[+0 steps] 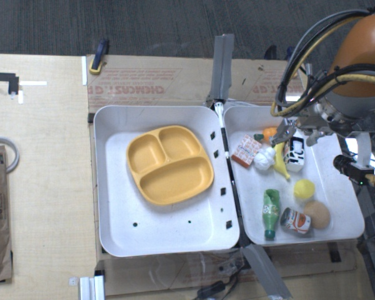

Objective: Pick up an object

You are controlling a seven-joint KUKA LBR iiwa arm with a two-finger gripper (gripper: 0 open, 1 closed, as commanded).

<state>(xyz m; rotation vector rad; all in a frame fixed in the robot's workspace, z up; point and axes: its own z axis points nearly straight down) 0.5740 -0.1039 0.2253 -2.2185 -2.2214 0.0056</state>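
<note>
Several small objects crowd the right bin [344, 227]: a red-and-white packet [246, 150], a white ball [263, 160] and a banana [280, 162] near its far left corner, a green bottle [270, 213], a can [295, 222] and a brown egg-shaped item [318, 214] along its near edge, and a yellow ball [304, 189] between. The gripper [292, 144] hangs over the banana and a black-and-white item [295, 154]; whether it is apart or together cannot be told. The left bin [112, 230] carries a yellow divided plate [169, 164] at its middle.
</note>
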